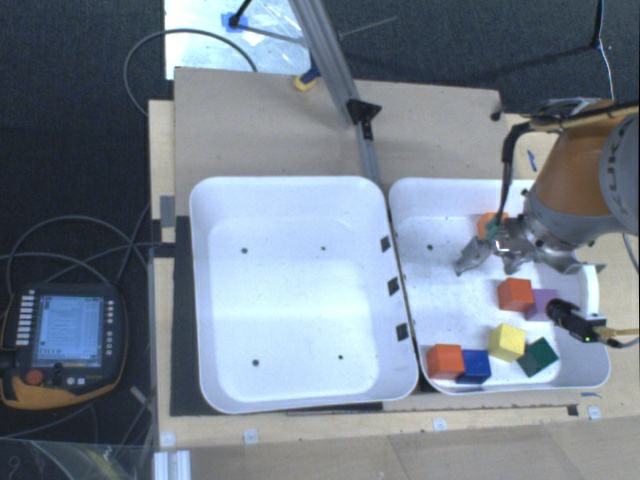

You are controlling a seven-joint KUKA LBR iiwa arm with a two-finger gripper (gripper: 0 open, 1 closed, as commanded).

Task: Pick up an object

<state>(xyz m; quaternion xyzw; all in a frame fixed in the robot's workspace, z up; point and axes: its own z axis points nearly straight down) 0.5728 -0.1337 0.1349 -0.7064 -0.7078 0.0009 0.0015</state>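
Broad tan counter [440, 118] beneath everything, carrying two shallow white bins side by side, presumably so pieces can be moved from one to the other. Left bin [215, 208] bare and white inside. Right bin [430, 203] holding all the loose pieces, so any pick has to happen here. Grey arm with an orange band [575, 173] reaching in from the right, bent low over the right bin's far half. End effector [492, 255] hanging just above the bin floor, fingers spread apart, nothing between them; likely poised that way for a descent onto a piece. Small orange object [487, 224] just behind the end effector, partly hidden, the nearest candidate by the look of it. Orange-red block [516, 294] a little nearer the camera, pale purple piece [545, 302] touching its right side. Along the near wall: orange cube [445, 358] against blue block [476, 365], then yellow cube [507, 342] and dark green block [539, 355]. Nothing lifted yet.
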